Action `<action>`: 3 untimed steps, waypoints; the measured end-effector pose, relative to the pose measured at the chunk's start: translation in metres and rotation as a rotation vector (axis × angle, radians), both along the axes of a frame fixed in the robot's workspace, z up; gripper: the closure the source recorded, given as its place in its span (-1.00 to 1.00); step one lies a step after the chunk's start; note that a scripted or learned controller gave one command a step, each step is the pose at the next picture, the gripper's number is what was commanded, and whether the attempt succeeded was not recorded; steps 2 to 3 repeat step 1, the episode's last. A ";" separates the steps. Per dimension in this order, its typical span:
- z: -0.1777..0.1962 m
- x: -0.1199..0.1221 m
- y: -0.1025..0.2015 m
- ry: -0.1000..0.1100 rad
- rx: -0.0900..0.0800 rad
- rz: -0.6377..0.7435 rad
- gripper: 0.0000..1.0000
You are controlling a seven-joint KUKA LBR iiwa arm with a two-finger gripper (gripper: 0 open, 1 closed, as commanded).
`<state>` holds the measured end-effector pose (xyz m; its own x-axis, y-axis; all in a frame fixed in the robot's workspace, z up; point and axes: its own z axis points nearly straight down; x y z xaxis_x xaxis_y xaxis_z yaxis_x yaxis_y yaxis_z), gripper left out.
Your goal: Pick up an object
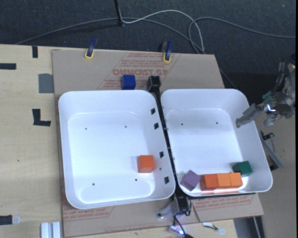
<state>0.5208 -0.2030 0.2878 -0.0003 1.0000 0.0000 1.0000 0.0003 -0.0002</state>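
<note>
Landmark = divider [161,133] btwn the two white bins.

Left bin [69,133]: one orange cube [146,163], lying flat, near divider, toward the bin's front.

Right bin [253,133]: front wall holds a row — purple block [190,180] closest to divider, tilted; then long orange block [221,181] touching or just beside it; green block [243,168] farthest from divider, just behind orange block's far end.

Blue cube [128,81] outside bins, on cardboard [139,66], just beyond divider's far end.

Gripper [246,117] at right bin's outer rim, well away from divider, nr no block. Holds nothing. Finger spread: can't tell, too blurred.
</note>
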 end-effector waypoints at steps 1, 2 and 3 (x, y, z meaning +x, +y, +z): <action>0.010 0.000 0.000 0.000 0.000 0.000 1.00; 0.010 0.000 0.000 0.000 0.000 0.000 1.00; 0.010 0.000 0.000 0.000 0.000 0.000 1.00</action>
